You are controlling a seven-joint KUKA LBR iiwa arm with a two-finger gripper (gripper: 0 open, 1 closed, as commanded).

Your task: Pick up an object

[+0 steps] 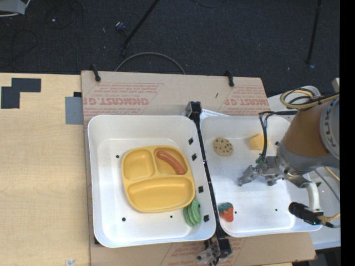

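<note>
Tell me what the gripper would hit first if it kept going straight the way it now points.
The gripper points toward the left of the camera view, over the right bin. Going straight on, it would probably meet the divider between the bins first. The cookie lies above that line and the strawberry below, though depth is unclear.

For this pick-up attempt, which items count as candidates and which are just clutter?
Candidates, right bin:
cookie
yellow piece
strawberry
gripper above the bin floor

Lying about, left bin:
yellow tray
sausage in its compartment
green item beside it
</note>
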